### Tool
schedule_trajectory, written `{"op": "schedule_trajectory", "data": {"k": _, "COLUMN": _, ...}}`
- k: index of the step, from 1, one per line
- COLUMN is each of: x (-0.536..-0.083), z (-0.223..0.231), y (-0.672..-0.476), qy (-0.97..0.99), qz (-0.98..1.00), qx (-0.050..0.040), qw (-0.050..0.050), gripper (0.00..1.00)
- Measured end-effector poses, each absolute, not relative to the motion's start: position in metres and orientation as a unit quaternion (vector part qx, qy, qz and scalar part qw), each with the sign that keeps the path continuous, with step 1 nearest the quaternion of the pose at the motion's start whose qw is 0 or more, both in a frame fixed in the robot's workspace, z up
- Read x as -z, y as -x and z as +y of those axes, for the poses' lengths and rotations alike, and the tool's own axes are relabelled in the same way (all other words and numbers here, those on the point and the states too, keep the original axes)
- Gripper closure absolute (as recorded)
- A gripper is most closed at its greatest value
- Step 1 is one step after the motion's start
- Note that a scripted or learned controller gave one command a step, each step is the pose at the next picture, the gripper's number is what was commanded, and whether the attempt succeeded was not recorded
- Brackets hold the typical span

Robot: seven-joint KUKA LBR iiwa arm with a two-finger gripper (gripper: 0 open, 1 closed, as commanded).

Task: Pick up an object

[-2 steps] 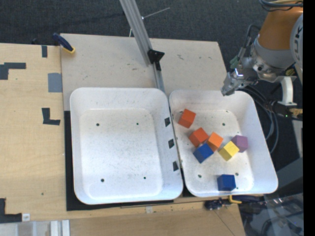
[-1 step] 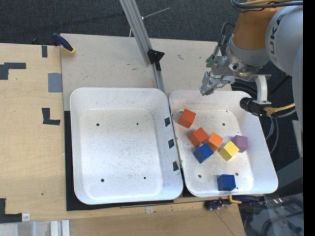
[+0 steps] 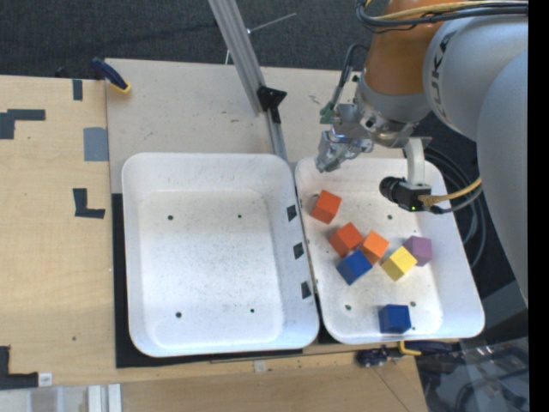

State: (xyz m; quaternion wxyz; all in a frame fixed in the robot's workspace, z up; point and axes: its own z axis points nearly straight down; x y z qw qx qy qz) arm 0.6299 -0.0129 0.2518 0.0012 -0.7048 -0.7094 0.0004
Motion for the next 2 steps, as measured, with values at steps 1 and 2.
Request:
{"op": "schedule_trajectory", "data": {"k": 1, "x": -0.235, "z": 0.045, "y": -0.637, "qy": 0.705, "qz": -0.709, "qx": -0.0009, "qw": 0.001, "gripper": 1.00}}
{"op": "schedule_trajectory", "data": {"k": 2, "x": -0.236, "z": 0.100, "y": -0.640, "qy": 0.705, "qz": -0.710, "qx": 0.0002, "qw": 0.001, "gripper": 1.00}}
